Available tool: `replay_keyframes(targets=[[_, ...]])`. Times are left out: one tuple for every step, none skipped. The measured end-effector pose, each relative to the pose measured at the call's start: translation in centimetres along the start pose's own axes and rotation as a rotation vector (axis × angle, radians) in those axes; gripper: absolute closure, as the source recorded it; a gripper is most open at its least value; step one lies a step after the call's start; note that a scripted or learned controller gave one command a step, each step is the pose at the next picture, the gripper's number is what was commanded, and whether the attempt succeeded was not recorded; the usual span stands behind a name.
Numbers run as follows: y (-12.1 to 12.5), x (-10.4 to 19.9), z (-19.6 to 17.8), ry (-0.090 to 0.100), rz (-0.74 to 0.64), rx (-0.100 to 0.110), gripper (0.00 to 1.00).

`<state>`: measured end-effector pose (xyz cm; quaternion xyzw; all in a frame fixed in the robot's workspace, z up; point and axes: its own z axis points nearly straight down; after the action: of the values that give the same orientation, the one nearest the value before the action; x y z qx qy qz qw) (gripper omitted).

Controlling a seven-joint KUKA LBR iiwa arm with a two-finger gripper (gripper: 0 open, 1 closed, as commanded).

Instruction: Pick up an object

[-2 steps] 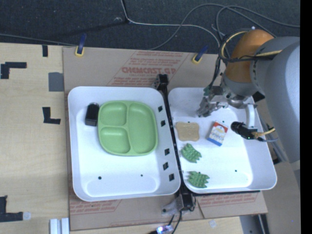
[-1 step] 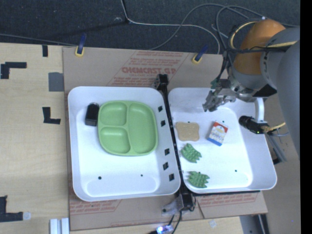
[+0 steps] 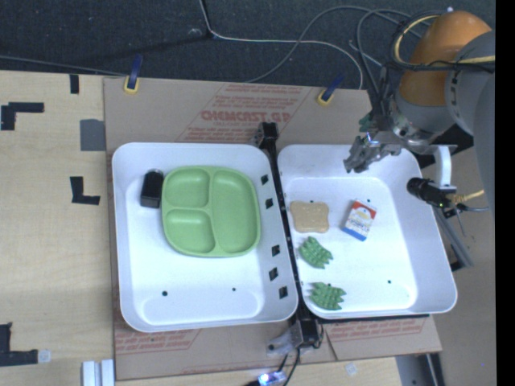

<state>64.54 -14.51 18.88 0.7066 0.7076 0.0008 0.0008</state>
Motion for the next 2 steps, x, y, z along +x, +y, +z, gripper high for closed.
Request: replay_keyframes(targets=[[-0.8,0.0,-4.9,0.0,0.0,-0.001,1.0],[-0.7,0.0,-9.6,-0.001,-0.001,-0.002,1.0]])
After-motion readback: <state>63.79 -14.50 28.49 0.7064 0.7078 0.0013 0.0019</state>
